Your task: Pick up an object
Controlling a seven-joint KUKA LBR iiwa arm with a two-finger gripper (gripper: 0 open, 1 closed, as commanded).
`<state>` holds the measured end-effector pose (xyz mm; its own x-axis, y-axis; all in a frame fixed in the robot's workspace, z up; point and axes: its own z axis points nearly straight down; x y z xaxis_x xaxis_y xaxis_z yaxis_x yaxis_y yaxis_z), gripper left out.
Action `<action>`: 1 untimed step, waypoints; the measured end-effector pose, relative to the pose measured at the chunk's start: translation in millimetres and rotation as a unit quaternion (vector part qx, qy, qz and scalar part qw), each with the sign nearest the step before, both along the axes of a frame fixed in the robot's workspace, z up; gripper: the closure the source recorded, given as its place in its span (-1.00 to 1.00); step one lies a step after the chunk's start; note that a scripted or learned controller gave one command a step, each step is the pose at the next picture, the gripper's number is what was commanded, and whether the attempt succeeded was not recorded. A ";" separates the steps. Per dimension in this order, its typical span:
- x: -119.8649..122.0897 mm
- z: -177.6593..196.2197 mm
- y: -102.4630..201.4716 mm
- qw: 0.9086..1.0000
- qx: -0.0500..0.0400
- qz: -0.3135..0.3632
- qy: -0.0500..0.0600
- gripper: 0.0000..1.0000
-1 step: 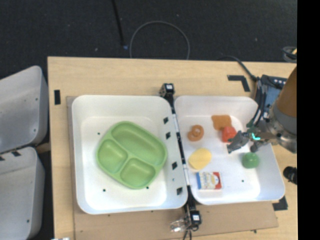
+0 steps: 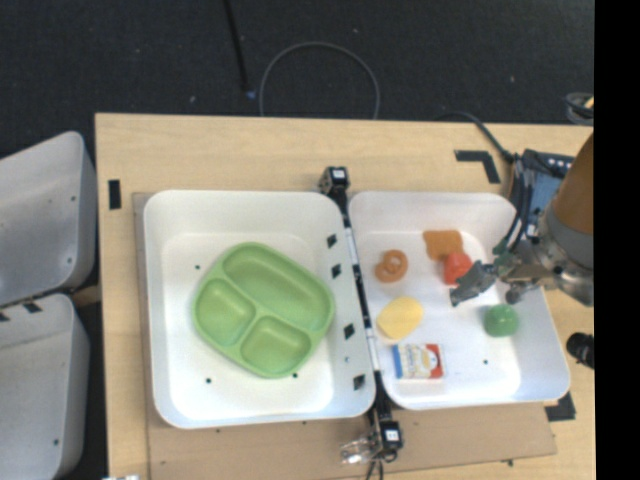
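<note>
We are looking down at a slant on a pale wooden surface [image 2: 230, 148] carrying two shallow white bins side by side. The left white bin [image 2: 170, 388] is holding a light green plastic plate with three compartments [image 2: 263, 308], lying flat near its middle.

The right white bin [image 2: 470, 393] is holding the loose things. We are seeing a small orange ring [image 2: 392, 264] near the bin's left wall, a pale yellow rounded lump [image 2: 400, 317] just below it, and a flat white packet with red and blue print [image 2: 416, 360] nearer the front wall. Toward the back are sitting an orange blocky piece [image 2: 441, 241] and, touching it or just beside it, a small red object [image 2: 457, 265] whose shape we are finding too blurred to name. A small green ball [image 2: 501, 319] is resting near the right wall.

The arm is reaching in from the right, its upper part cut off by the frame edge. Its dark gripper [image 2: 482, 282] is hanging over the right bin, between the red object and the green ball. The fingers are appearing slightly spread, one tip [image 2: 466, 289] pointing left just below the red object, and we are seeing nothing pinched between them, though the dark parts are blurring together.
</note>
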<state>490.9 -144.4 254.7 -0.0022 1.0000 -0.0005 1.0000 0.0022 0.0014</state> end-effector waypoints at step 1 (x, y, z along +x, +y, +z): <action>8.8 -57.4 1.6 1.000 0.000 -0.001 0.003 -1.00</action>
